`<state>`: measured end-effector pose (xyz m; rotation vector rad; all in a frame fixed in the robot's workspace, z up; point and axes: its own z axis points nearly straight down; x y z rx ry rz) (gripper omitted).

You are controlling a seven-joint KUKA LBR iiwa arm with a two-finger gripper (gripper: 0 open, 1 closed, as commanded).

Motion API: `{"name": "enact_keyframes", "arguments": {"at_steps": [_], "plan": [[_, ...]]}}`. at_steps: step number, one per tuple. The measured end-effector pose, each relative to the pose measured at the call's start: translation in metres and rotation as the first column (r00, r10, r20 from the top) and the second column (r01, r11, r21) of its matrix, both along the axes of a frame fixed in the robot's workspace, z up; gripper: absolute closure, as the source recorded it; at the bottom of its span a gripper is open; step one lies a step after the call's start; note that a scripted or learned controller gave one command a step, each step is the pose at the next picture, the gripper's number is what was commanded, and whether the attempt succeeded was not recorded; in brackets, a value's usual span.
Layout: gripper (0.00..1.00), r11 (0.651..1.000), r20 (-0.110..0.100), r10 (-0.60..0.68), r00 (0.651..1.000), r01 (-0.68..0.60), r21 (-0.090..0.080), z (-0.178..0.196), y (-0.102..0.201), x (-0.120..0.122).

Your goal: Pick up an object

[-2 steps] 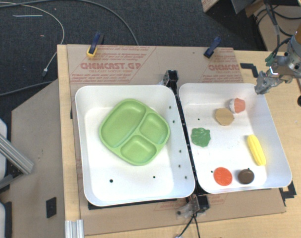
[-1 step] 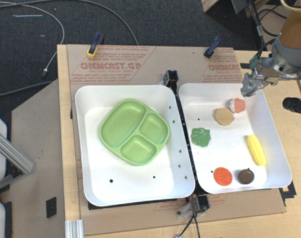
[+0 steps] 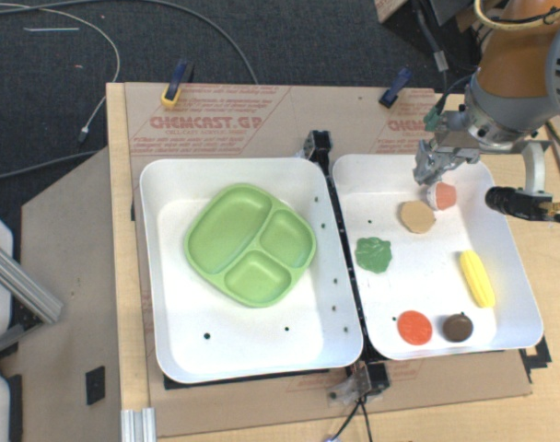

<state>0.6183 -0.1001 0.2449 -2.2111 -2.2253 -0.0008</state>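
My gripper [image 3: 433, 179] hangs over the far part of the right bin [image 3: 510, 247], directly above a small pink-red piece [image 3: 444, 196] that lies beside a tan round cookie [image 3: 416, 216]. Nothing shows between the fingers. Further forward in that bin lie a green broccoli-like piece [image 3: 373, 254], a yellow corn cob [image 3: 476, 278], an orange-red round piece [image 3: 414, 327] and a dark brown round piece [image 3: 458, 327].
The left bin [image 3: 169, 330] holds a green divided plate [image 3: 251, 244]. A black clip [image 3: 318, 145] sits where the two bins meet at the back. Blue clamps [image 3: 177, 81] [image 3: 395, 87] grip the cardboard base's far edge.
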Motion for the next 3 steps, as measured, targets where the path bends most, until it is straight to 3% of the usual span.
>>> {"name": "enact_keyframes", "arguments": {"at_steps": [3], "plan": [[1.0, 1.0, -0.001, -0.001, 1.0, 0.001, -0.001, 0.003, 0.146, -0.047]]}}
